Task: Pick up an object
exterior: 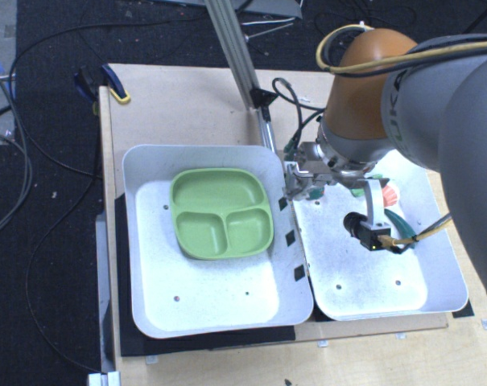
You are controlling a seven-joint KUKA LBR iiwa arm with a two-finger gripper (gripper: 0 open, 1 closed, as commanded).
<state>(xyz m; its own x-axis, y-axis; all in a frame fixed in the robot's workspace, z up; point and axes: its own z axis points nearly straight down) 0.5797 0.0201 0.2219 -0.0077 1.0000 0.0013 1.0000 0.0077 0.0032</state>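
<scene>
- The left bin (211, 296) holds the green plate (223, 213). There is bare white floor on the near side of the plate.
- The right bin (372, 288) sits just to the right of the green plate's bin.
- A small blue-green thing (398, 219) lies in the right bin, well to the right of the green plate.
- A small red thing (390, 193) lies just behind it, also far right of the plate.
- The gripper (305, 185) hangs just right of the green plate, over the left edge of the right bin. I cannot tell if it is open or closed, or if it has hold of anything.
- The grey arm (436, 95) reaches in from the right of the plate.
- The bench (179, 95) stretches behind the plate, and a silver pole (231, 39) leans there.
</scene>
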